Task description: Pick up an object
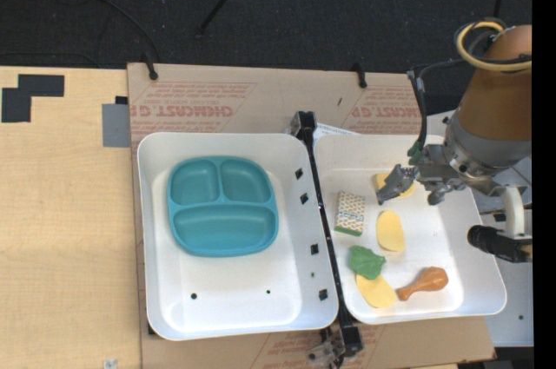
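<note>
A yellow piece (385,182) lay in the right bin (486,293) at about twelve o'clock of its cluster, partly hidden under the gripper (415,185). The fingers stood spread, nothing seen between them, though the slant made that hard to judge. A good pick would centre over the piece and descend straight. At six o'clock lay a yellow slice (391,231), sponge (350,213) and drumstick (425,281).

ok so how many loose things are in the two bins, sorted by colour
Yellow: 3, one in mid bin, one at the near edge, one partly under the gripper
Green: 1, the green piece
Orange-brown: 1, the drumstick shape
Patterned: 1, the small block
Teal: 1, the divided plate in the left bin
Total: 7
</note>
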`<state>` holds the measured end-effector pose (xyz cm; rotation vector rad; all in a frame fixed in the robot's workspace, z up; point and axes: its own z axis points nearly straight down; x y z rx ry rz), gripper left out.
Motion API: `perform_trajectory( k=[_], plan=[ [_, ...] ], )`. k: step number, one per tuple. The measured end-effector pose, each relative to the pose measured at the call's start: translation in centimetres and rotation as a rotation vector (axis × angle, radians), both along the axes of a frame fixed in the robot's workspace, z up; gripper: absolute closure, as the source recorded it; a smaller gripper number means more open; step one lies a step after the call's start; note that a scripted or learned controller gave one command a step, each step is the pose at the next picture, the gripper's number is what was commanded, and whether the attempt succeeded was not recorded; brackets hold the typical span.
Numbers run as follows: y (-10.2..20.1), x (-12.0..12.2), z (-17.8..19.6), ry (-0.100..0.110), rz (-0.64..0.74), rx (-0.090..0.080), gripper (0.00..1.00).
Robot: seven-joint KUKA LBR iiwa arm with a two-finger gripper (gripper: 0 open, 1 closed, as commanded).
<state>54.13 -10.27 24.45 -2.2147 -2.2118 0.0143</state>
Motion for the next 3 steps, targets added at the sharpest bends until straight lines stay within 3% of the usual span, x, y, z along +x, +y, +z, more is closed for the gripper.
perform_trajectory(
  k=[1,3],
  plan=[
    [0.0,0.2,0.6,-0.013,0.002,-0.002,0.0],
    [0.9,0.4,-8.3,-0.007,0.001,0.0,0.0]
  ],
)
